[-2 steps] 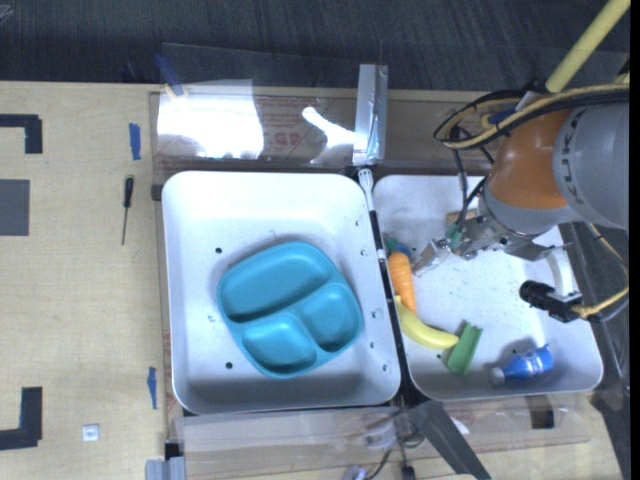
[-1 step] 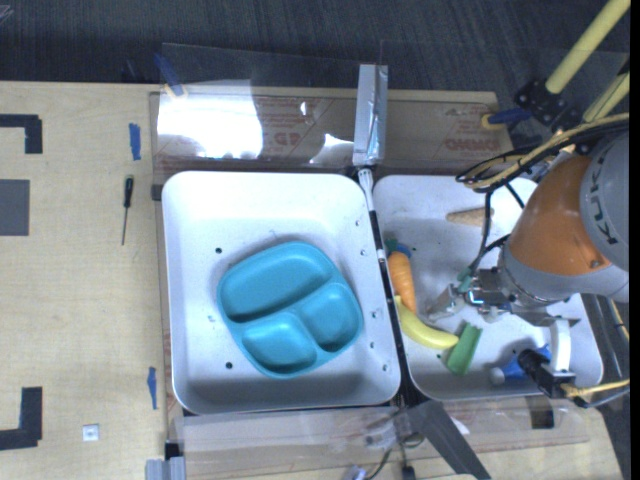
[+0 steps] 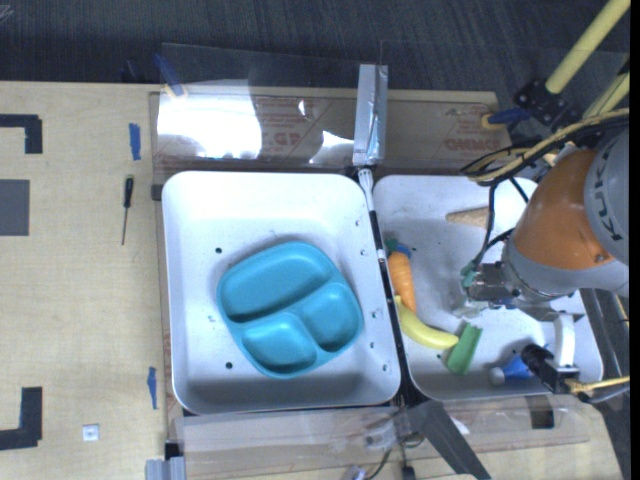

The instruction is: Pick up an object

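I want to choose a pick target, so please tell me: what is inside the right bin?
Inside the right bin: an orange carrot, a yellow banana, a green piece, a small blue object. The arm covers the bin's right part.

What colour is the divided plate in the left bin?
Light blue; the divided plate shows clearly in the camera view, lying in the white left bin.

the bench and what sits on it

a pale wooden bench (image 3: 70, 298) carries two shallow white bins side by side: the left bin (image 3: 190, 218) and the right bin (image 3: 425, 203), their inner rims touching. behind them stands a clear plastic panel (image 3: 250, 118) with a taped upright strip. a small screwdriver (image 3: 127, 206) lies on the bare wood left of the bins, near blue tape marks (image 3: 134, 140) and black corner marks (image 3: 28, 133).
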